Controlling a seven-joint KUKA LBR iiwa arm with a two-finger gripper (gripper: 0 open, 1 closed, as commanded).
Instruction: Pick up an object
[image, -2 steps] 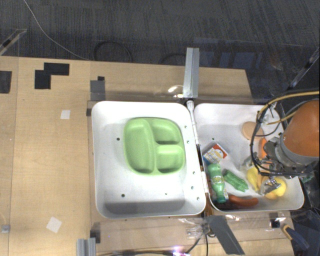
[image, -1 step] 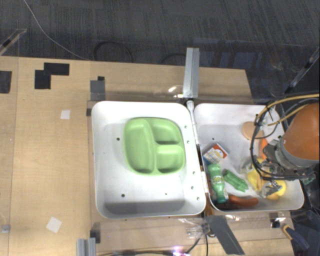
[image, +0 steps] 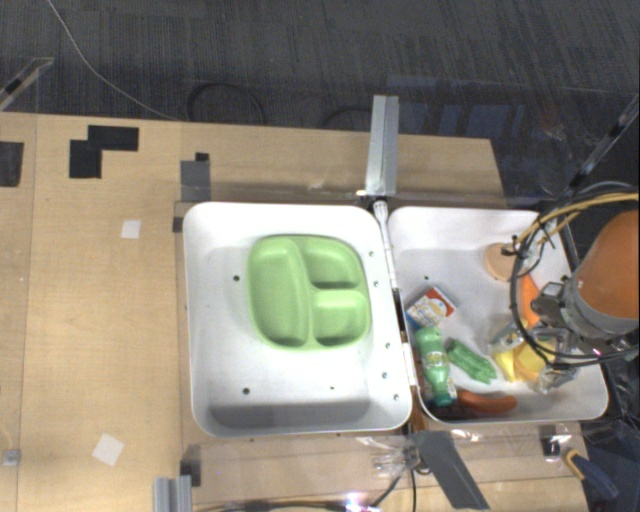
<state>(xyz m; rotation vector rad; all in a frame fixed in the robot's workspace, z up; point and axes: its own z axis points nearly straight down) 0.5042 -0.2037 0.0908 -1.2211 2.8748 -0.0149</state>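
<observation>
Arm: the grey arm (image: 600, 300) with its orange band reaches in from the right and hangs over the right bin (image: 450, 225), low above the cluster at that bin's near right side.
Gripper: the gripper (image: 548, 372) sits under the wrist and a loop of cables; I cannot tell its state, since the wrist hides it from this slanted look.
Left bin: the left bin (image: 215, 300) holds a green divided tray (image: 305, 290), lying flat near its middle, well apart from the arm.
Right bin contents: a yellow object (image: 515, 362) lies just beside the gripper; a green bottle (image: 433, 362) and a green toy (image: 472, 362) lie close together left of it; a brown sausage-shaped item (image: 485, 403) rests along the near wall; a small red and white packet (image: 430, 305) lies above the bottle; a tan disc (image: 498, 262) sits near the far wall.
Likely target: judging by position, the yellow object, though nothing shows it held.
Risk, crowding: the pieces lie packed, so a closing grip may nudge a neighbour or catch two at once.
Risk, wall: the target lies near the bin's near right corner, so the gripper could strike the rim or pin the piece against the wall.
Risk, cables: the hanging loop could brush things as the arm lifts.
</observation>
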